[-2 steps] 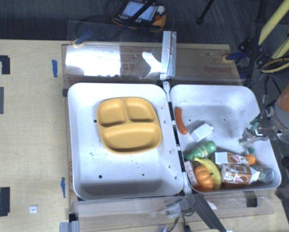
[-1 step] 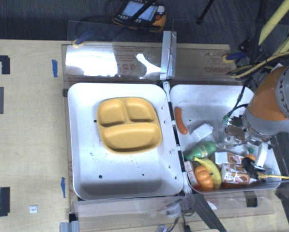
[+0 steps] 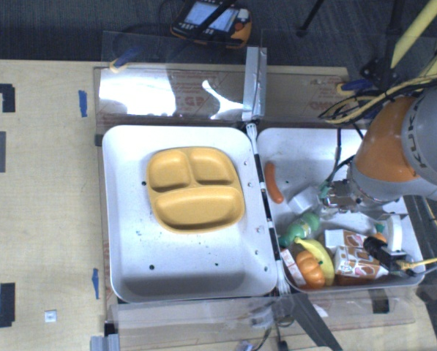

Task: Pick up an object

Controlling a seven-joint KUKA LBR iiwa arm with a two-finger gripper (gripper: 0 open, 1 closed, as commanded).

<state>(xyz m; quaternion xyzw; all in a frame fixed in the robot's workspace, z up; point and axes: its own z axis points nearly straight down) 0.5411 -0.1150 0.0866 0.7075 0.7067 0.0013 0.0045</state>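
Note:
The right bin (image 3: 299,146) holds a pile of small items. An orange sausage-shaped piece (image 3: 274,183) lies by its left wall. A green bottle-like item (image 3: 301,227) sits near the middle, with a yellow banana (image 3: 315,251) and an orange fruit (image 3: 311,270) in front of it. A red-and-white carton (image 3: 354,264) lies at the front right. My gripper (image 3: 334,197) hangs over the bin's middle, just above and right of the green item, under the grey wrist and orange band (image 3: 385,152). The wrist body covers its tips.
The left bin (image 3: 123,196) carries a yellow divided plate (image 3: 195,187). A metal divider (image 3: 253,86) stands behind the two bins. Cables (image 3: 364,101) trail at the back right. A handheld pendant (image 3: 211,22) lies on the floor beyond the bench.

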